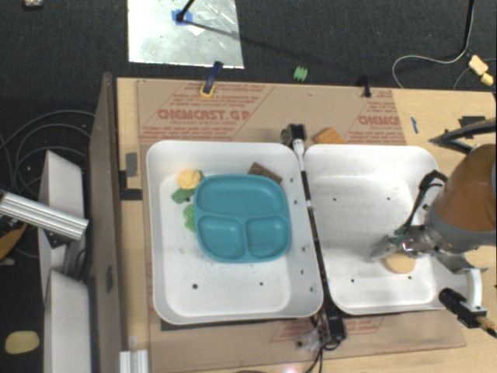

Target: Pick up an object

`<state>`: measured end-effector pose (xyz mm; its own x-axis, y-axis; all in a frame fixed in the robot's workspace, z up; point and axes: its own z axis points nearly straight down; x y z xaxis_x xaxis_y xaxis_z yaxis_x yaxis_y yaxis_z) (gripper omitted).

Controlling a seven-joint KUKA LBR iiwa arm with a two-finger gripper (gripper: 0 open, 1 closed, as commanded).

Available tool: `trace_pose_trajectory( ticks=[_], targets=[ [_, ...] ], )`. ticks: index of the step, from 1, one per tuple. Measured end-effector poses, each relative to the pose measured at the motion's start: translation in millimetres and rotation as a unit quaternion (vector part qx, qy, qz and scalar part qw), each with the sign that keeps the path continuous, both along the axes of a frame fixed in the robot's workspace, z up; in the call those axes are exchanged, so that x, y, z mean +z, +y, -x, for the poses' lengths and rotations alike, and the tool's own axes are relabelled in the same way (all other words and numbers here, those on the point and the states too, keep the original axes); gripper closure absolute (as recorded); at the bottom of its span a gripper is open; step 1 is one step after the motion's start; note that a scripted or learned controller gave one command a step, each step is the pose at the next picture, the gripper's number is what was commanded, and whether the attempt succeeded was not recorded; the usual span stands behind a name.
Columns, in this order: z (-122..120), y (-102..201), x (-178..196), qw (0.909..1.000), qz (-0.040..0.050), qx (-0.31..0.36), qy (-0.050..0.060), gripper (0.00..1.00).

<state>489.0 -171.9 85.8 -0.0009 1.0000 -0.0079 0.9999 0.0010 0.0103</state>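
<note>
Fingers of the gripper (397,247) reach down into the right bin (365,181) from the arm (470,200) at the right, and their tips sit right over a small tan piece (401,264) on the bin floor. Whether they are spread or closed I cannot tell; they blur together against the white, and the piece does not clearly sit between them. It lies just below the tips, touching or nearly so, toward the bin's right front part. It looks like a flattish oval with its long axis running left to right; no pointing end can be made out.

The left bin (225,298) bears a blue tray (241,217) with three compartments, lying at a slight tilt. A yellow item (188,179) and green bits (186,208) lie at its left edge, and a brown block (266,171) pokes out behind its far right corner.
</note>
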Motion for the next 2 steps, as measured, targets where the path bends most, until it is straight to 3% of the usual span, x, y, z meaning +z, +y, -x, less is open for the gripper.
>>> trace_pose_trajectory(
  ticks=[1, 2],
  targets=[
    [-2.8, -1.4, 14.8, 1.0000, 0.0012, 0.000, -0.005, 1.00],
    [-82.3, -36.5, 91.9, 1.0000, -0.0001, 0.002, -0.003, 1.00]
  ],
)
